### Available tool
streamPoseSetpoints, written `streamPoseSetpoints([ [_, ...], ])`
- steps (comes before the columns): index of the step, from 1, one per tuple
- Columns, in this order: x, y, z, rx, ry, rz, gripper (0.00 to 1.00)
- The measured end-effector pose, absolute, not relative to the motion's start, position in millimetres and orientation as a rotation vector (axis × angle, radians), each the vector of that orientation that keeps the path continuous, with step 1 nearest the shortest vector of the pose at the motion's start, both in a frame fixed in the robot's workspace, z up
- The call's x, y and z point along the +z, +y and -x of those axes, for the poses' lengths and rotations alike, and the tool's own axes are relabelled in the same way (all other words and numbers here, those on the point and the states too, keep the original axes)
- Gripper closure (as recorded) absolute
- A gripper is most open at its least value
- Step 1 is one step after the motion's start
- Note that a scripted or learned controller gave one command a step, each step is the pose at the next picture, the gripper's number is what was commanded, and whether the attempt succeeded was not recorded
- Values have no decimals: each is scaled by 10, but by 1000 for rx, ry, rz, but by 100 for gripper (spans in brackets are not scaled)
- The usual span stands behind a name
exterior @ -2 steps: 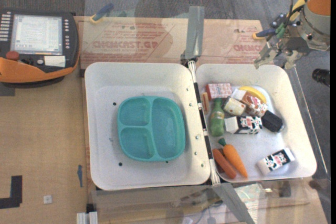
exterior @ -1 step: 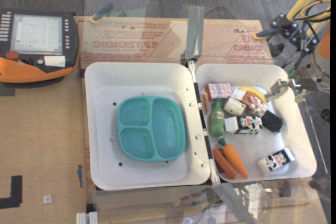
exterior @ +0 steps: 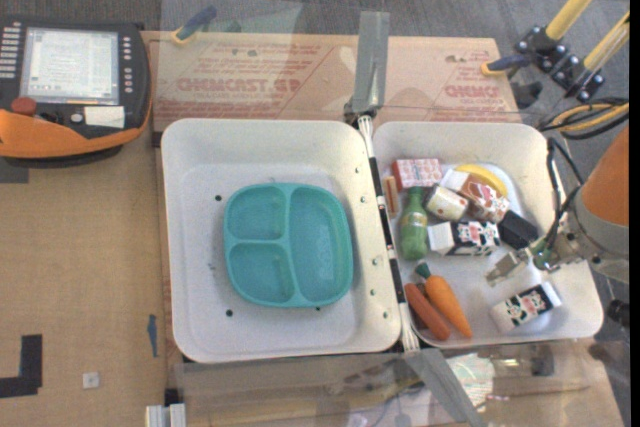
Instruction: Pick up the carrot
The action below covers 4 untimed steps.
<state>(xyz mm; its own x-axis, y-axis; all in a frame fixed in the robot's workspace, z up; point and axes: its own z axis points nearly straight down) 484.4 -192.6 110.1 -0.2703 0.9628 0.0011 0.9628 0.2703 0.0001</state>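
Pendant: grey and orange handheld control pendant with a lit screen point(exterior: 70, 85), sitting at the bench's far left edge.
Left bin: shallow white plastic bin point(exterior: 190, 155), with a teal three-compartment plastic plate point(exterior: 289, 244) lying flat about in the middle of it.
Right bin: second shallow white bin point(exterior: 580, 310), pretty cluttered.
Bottle: small green plastic bottle point(exterior: 413, 225) lying near the right bin's left wall.
Cartons: a few little toy milk cartons with cow-pattern print, one point(exterior: 462, 237) around the bin's middle, another point(exterior: 525, 306) over by the near right corner.
Yellow thing: something yellow, banana-ish point(exterior: 483, 177), toward the far edge, half buried under small boxes.
Carrot: orange toy carrot with a green top point(exterior: 444, 303), lying in the right bin's near left corner, touching a second darker orange-red piece point(exterior: 426, 311) alongside it.
Gripper: two-finger gripper point(exterior: 512, 265) over the right side of the bin, well apart from the carrot. Fingers honestly can't tell, too small and blurry.
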Motion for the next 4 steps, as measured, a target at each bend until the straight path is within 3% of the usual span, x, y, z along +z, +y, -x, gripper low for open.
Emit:
streamPoseSetpoints([
  [1,872,-1113,-5438,-8,-2463,1962,0],
  [2,1846,-591,-5520,-1,-2285,2156,0],
  [3,865,-1024,-4997,-4,-2221,2228,0],
  [4,866,-1015,-4813,-8,-1890,2511,0],
])
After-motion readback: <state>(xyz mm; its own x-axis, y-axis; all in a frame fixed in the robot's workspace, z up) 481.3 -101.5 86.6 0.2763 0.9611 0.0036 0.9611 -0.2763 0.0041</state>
